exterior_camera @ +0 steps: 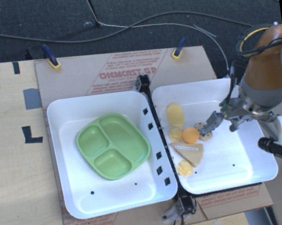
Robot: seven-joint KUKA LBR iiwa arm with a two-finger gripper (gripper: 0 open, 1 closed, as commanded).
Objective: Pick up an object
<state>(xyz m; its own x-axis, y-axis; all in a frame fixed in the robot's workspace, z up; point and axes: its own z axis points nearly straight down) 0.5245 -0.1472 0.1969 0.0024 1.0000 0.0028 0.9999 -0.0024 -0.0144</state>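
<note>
Several small food-like pieces lie at the left side of the right bin (242,168). Among them are a pale yellow piece (175,114), an orange ball (190,135), a tan wedge (191,152) and a small yellow lump (185,168). My gripper (206,130) reaches in from the right and hangs low over the bin. Its tip is just right of the orange ball, very close to it. I cannot see anything held in it.
A green divided plate (113,145) lies in the left bin (72,197). A black divider (157,133) runs between the bins. The arm's wrist (263,92) hangs over the right bin's right rim. Two clamps (53,62) hold the cardboard at the back.
</note>
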